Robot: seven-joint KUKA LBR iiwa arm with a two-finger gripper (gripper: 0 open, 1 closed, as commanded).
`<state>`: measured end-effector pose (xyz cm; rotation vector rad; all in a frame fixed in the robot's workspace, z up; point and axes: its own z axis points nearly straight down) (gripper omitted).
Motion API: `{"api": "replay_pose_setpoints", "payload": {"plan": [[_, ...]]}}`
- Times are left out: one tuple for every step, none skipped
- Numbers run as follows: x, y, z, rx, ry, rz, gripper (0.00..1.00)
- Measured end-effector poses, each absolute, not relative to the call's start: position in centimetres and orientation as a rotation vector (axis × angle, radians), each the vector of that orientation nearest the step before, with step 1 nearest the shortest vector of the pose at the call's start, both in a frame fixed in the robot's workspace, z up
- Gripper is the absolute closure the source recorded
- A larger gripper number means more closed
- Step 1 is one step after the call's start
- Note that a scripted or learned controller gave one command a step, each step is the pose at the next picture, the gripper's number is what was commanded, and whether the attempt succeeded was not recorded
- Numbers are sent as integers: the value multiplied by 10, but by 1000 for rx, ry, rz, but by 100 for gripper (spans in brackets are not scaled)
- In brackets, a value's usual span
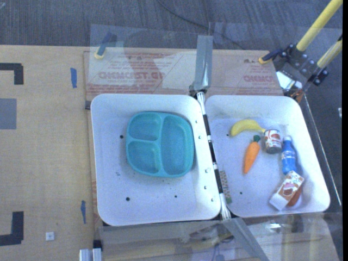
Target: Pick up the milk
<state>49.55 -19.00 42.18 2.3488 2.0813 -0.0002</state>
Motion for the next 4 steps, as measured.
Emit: {"api": "replay_pose_setpoints", "payload": {"plan": [[480,-191,283,2174,2266,0,100],[503,-201,201,2037,2390,1,100],[568,-156,187,1997,2421,1,100],[541,-199,355,2016,2405,1,100]]}}
